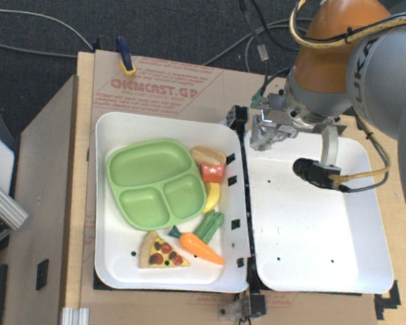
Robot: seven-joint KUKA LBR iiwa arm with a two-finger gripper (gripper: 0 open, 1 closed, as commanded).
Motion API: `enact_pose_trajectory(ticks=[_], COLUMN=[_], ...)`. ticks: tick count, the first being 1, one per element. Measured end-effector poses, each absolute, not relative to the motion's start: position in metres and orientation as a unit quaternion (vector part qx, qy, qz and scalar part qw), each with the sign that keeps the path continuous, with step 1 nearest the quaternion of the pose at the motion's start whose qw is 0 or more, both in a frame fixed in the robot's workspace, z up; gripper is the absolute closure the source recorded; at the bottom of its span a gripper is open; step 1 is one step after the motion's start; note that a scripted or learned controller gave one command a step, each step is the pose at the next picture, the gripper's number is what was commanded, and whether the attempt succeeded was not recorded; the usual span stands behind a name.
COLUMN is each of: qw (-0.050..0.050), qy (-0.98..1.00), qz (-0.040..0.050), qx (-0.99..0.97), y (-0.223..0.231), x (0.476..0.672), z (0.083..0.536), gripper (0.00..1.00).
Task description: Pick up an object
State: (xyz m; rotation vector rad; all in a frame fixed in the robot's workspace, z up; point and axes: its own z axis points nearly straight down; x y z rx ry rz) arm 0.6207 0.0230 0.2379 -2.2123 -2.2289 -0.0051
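We see the gripper [267,137] hovering over the right bin [335,273], though we cannot tell its state. The carrot [201,247] lies in the left bin [103,184]: light, stiff, slick plastic, best pinched across its thick middle.

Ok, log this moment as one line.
gripper: over right bin's top-left corner | holding: nothing seen | toy food, green tray: left bin
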Motion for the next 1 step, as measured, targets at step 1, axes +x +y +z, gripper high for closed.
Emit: enact_pose_trajectory(ticks=[1], qw=[0.003], qy=[-0.709], qz=[0.0009], qx=[-0.705], y=[0.0787], x=[0.6082], z=[0.2251], gripper=[1.00])
